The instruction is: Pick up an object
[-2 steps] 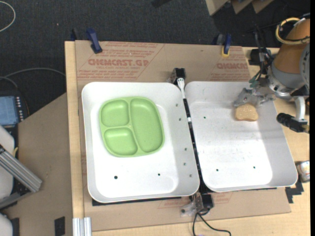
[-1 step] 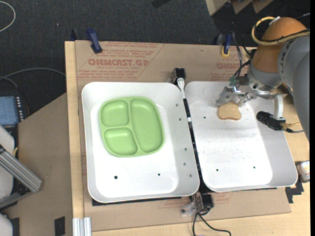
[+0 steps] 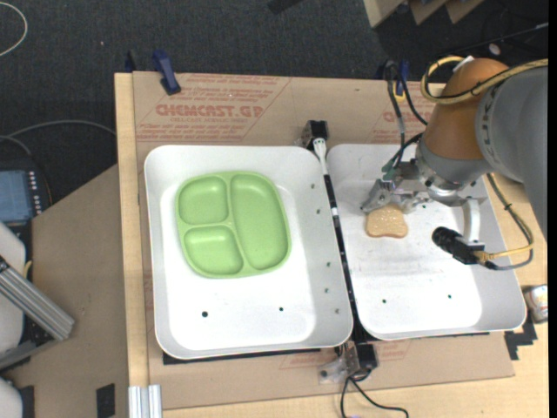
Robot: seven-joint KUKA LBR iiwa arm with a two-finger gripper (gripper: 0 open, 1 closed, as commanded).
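The arm (image 3: 513, 116) is a thick grey cylinder, smooth and matte, with a glossy orange band (image 3: 461, 111) rounding into the wrist. Below the orange band sits a grey metal flange ring, and from it the gripper (image 3: 389, 190) continues in bare silvery metal with small dark fittings. Yellow and black cables loop over the orange band, and a black cylindrical connector with a yellow lead hangs below it.

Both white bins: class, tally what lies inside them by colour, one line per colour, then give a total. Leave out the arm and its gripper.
Green: 1, the divided plate in the left bin
Tan: 1, the small flat object in the right bin, just below the gripper
Total: 2
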